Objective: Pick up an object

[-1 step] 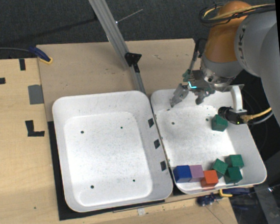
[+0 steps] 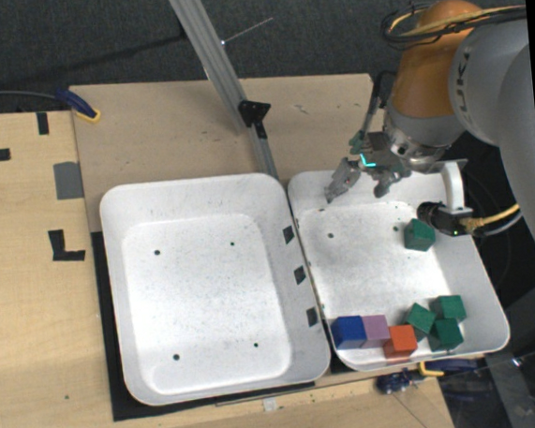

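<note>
I have the gripper (image 2: pixel 360 181) hovering over the far edge of the right bin (image 2: pixel 367 265), its two fingers spread apart with nothing between them. The nearest candidate, a lone green block (image 2: pixel 419 235), sits on the bin floor toward the near-right of the gripper, apart from everything else; it looks roughly cubic, though I can't quite make out its tilt. The other blocks (image 2: pixel 398 327) crowd the near wall, tighter to reach.

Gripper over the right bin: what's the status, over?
Two-finger gripper open, holding nothing, above far end of right white bin. Lone green cube nearby, untouched. Blue cube and others clustered at near edge. Nothing in the way.
</note>
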`<action>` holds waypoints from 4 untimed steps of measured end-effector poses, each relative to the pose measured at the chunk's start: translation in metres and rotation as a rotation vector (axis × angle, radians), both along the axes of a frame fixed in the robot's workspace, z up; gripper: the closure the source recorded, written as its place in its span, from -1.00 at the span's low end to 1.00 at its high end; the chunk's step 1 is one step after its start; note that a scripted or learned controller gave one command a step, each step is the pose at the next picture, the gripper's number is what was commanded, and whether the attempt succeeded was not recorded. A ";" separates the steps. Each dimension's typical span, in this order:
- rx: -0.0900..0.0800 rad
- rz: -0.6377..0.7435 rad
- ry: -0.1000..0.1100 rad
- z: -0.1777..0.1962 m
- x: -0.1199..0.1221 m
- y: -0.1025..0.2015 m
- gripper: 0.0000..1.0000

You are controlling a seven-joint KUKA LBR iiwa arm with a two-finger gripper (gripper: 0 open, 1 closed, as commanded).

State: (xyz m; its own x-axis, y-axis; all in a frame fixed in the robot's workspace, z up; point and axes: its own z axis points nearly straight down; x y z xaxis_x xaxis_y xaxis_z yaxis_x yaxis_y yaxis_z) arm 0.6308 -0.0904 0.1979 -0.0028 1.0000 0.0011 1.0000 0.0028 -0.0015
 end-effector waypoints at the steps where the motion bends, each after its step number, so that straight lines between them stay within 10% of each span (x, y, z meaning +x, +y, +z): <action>1: -0.002 -0.001 0.004 -0.044 -0.001 0.000 -1.00; 3: -0.002 -0.001 0.003 -0.108 -0.005 -0.001 -1.00; 4: 0.000 0.000 0.002 -0.097 -0.004 0.000 1.00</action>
State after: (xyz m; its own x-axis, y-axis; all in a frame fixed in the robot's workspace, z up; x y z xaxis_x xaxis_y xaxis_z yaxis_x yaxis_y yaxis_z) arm 0.6266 -0.0903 0.1012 -0.0031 1.0000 0.0013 1.0000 0.0031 -0.0033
